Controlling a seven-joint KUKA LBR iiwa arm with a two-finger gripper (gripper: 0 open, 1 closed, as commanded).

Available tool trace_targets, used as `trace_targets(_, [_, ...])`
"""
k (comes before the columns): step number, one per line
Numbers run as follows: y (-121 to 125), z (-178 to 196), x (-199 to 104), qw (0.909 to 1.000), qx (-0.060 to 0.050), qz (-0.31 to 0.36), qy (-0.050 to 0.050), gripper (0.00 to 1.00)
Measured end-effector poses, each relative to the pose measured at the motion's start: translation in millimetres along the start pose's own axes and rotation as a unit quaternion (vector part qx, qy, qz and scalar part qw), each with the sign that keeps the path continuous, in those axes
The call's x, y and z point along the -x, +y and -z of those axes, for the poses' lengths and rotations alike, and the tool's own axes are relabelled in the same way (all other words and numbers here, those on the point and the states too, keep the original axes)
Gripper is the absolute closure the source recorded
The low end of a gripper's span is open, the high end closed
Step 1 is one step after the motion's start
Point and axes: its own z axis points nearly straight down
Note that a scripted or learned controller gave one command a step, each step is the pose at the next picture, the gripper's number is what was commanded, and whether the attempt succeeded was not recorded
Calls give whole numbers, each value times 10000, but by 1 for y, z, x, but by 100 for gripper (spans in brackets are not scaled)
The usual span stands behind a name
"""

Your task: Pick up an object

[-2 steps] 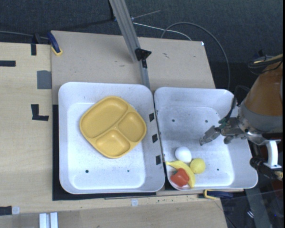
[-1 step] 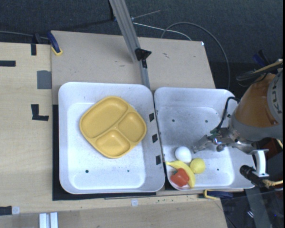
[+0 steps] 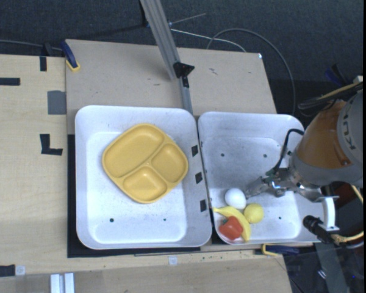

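Note:
In the right bin, near its front edge, lie a white ball, a small yellow round fruit, a yellow banana and a red fruit bunched together. My gripper reaches in from the right, low over the bin floor, with its tip just right of the white ball and above the yellow fruit. Nothing shows between its fingers. The grey arm with its orange band rises behind it.
The left bin holds a yellow divided plate. A grey metal post slants across the back of the bench. Cables run past the right bin's far corner and the right edge.

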Motion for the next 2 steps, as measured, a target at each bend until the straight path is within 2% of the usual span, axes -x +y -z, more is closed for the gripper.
trace_targets(1, [0,10,-1,10000,-7,3,11,100])
trace_targets(2, [1,52,1,10000,11,1,5,100])
